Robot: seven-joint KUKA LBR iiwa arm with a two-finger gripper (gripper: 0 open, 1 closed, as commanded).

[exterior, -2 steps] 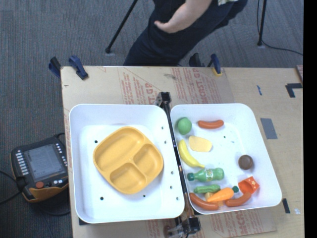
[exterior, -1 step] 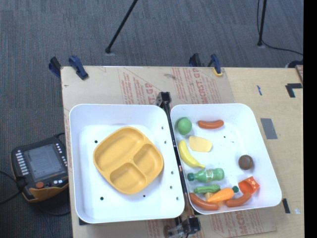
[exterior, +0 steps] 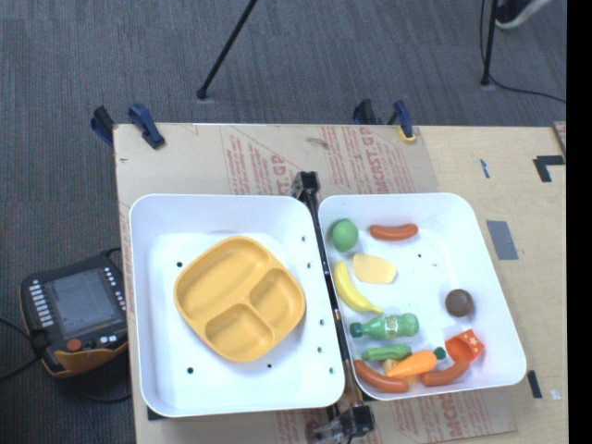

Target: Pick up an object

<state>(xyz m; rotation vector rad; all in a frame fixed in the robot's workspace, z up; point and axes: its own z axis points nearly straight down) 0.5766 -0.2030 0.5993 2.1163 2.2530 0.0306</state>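
The right bin (exterior: 462,213) holds several toy foods. A green lime (exterior: 344,235) and a red sausage (exterior: 394,232) lie at its far end. A banana (exterior: 350,288) and a pale yellow wedge (exterior: 374,269) sit left of centre. A brown ball (exterior: 459,302) rests at the right. Near the front lie a green bottle (exterior: 386,326), a green pickle (exterior: 385,351), a carrot (exterior: 413,363), a red carton (exterior: 465,346) and two more sausages (exterior: 379,378). The left bin (exterior: 153,225) holds a yellow divided plate (exterior: 240,297).
Both bins rest on a cardboard-covered bench (exterior: 277,151) held by blue clamps (exterior: 146,125). A teach pendant (exterior: 79,313) lies on the floor to the left. A tripod leg (exterior: 231,37) stands behind the bench.
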